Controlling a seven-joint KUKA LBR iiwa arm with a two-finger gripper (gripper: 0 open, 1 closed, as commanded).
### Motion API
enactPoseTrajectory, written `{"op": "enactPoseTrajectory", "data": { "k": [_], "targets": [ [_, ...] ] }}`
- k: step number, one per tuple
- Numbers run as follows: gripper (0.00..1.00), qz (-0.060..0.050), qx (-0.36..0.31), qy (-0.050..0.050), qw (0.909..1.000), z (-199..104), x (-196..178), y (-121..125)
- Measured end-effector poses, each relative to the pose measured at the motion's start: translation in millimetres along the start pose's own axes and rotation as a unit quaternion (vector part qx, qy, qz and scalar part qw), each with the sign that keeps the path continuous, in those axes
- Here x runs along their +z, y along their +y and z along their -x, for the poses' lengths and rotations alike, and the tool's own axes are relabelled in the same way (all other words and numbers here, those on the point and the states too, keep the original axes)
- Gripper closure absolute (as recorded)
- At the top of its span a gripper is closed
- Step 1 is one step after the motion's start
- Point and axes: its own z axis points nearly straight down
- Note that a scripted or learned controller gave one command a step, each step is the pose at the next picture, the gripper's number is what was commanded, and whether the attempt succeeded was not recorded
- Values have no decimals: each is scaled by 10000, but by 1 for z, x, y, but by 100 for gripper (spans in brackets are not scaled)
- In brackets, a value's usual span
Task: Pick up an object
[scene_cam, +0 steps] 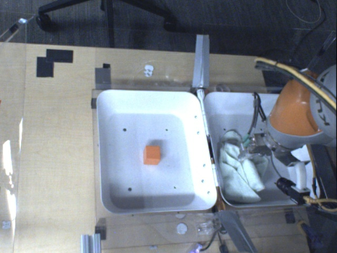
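Note:
A small orange cube [152, 155] lies near the middle of the left bin [113, 194]. A crumpled white cloth [239, 172] with a touch of green at its top sits in the right bin [231, 107], against its left wall. My gripper [247, 149] is down in the right bin, at the upper edge of the cloth and touching or nearly touching it. The wrist and cables above it hide its tip. The arm's orange band [291, 109] hangs over the right side of that bin.
A metal divider post [201, 62] stands behind the seam between the bins. Cables and a yellow hose [287, 70] trail from the arm at the right. A wooden bench [52, 141] surrounds the bins; black tape marks [52, 61] lie at its far left.

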Motion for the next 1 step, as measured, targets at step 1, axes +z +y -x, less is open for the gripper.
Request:
{"op": "enactPoseTrajectory", "data": {
  "k": [1],
  "targets": [
    [100, 3, 575, -9, 9983, 29, -111, -28]
  ]
}}
